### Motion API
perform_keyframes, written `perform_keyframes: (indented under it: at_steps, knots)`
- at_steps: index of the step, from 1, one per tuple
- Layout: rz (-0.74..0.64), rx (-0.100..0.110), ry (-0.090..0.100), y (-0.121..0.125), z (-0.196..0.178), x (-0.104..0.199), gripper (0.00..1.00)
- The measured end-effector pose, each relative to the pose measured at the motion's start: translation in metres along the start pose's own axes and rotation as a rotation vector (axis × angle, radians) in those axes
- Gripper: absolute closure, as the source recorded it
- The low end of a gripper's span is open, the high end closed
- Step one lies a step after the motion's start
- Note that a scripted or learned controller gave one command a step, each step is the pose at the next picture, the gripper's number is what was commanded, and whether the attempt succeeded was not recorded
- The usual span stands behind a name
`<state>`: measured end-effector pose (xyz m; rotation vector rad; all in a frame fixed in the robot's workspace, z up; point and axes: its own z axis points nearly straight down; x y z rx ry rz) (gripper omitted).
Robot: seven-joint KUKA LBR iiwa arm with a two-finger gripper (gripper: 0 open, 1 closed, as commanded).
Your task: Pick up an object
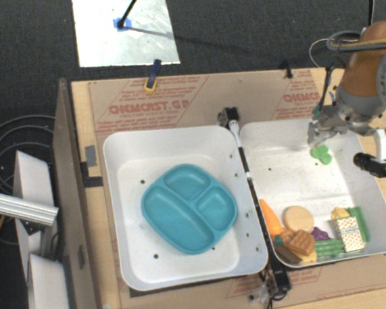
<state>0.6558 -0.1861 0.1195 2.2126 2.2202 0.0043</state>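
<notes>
Green toy piece (pixel 323 154), small and lumpy, is lying on the floor of the right bin (pixel 297 174), and my tool (pixel 323 133) is hanging directly over its far end. From the tool, the piece is sitting just below and a touch toward the near side of the bin, so close that the two are overlapping; whether they are touching I cannot say. I am not seeing clearly how my tool is set, wide or narrow, because the wrist is hiding it from above, and nothing is visibly caught in it.

I am judging the green piece as the nearest candidate for the pick. Its long axis seems to be running from the tool toward the near rim, slanting slightly outward, though the shape is too small for me to be sure which end is which. A short straight drop looks like all the coming move is asking for.

Farther from the tool, along the near edge of the same bin, a heap of toy food (pixel 314 234) is crowding the corner, an orange carrot (pixel 270 217) among it. Well off to the tool's far side, a teal divided plate (pixel 189 208) is resting in the left bin (pixel 128 190).
</notes>
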Motion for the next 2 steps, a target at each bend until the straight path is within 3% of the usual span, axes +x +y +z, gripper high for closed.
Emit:
perform_keyframes:
  at_steps: [1, 2]
  knots:
    - [0.0, 0.001, 0.0, 0.0, 0.0, 0.0, 0.0]
    - [0.002, 0.005, 0.001, -0.014, 0.0, -0.001, 0.0]
